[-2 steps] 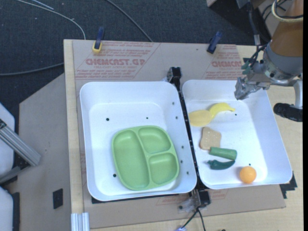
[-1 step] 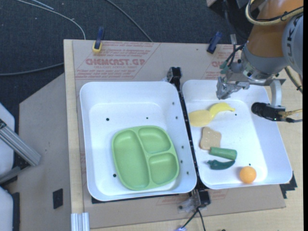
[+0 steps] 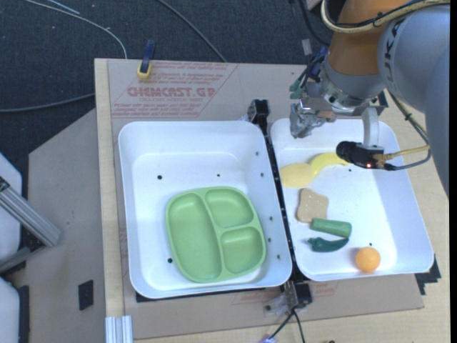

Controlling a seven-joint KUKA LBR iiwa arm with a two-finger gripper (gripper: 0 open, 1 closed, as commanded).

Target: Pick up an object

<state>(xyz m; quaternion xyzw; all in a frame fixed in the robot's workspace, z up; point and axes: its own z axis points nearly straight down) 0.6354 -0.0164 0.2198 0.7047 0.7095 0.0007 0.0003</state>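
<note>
Dark carpet and loose cables surrounded the worktop (image 3: 107, 191), where you had two white bins side by side: the left bin (image 3: 136, 148) with a green divided plate (image 3: 214, 233), the right bin (image 3: 407, 213) with the pickable things. Those lay along its left half: a yellow banana-like piece (image 3: 307, 170) near the far end, a tan bread slice (image 3: 312, 206) below it, then a green cucumber (image 3: 331, 226), a dark green pepper (image 3: 327, 244), and an orange ball (image 3: 368, 259) at the near right corner. You were, by my judgement, at the approach step; nothing was lifted. The arm reached in from the right, orange band up, hand (image 3: 305, 123) pointing down over the right bin's far left corner. Whether it was apart or together, I could not tell. Next you needed to centre over one item and descend.
</note>
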